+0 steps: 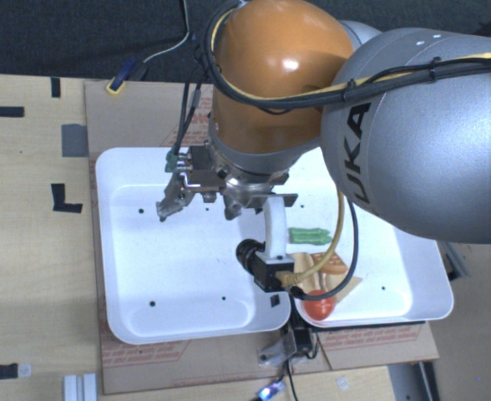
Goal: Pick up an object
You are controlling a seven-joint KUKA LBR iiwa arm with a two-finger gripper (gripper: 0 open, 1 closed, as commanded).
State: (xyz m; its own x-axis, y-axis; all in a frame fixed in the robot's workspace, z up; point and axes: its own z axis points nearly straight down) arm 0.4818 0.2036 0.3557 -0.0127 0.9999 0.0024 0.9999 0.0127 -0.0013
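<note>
Pale wooden bench (28,249) lay under a sheet of cardboard (137,362), and the two white bins sat on that, side by side. The pickable things I could see were all in the right bin (436,306), near its front left corner. A green piece (310,236), flat-looking, lay just past the arm's edge. A red rounded piece (319,308) sat against the front rim. A tan-orange piece (333,267) lay between them. A yellow cable crossed the tan piece, so I couldn't make out its shape, nor whether it touched the red one. The arm's grey body (421,140) covered the back and much of the middle of that bin; what lay under it I couldn't tell.

Gripper (197,214) hung over the back part of the left bin (105,249), well apart from those three pieces. Its two fingers stood spread, with white bin floor showing between them and nothing gripped. I couldn't tell whether the tips touched the floor. The orange band (270,48) hid the back rims where the two bins meet.

Further out I noted black tape marks (62,197) on the bench to the left and dark cloth (78,15) along the back. A blue-and-yellow plug (120,80) lay at the bench's far edge, its lead running off behind the arm.
</note>
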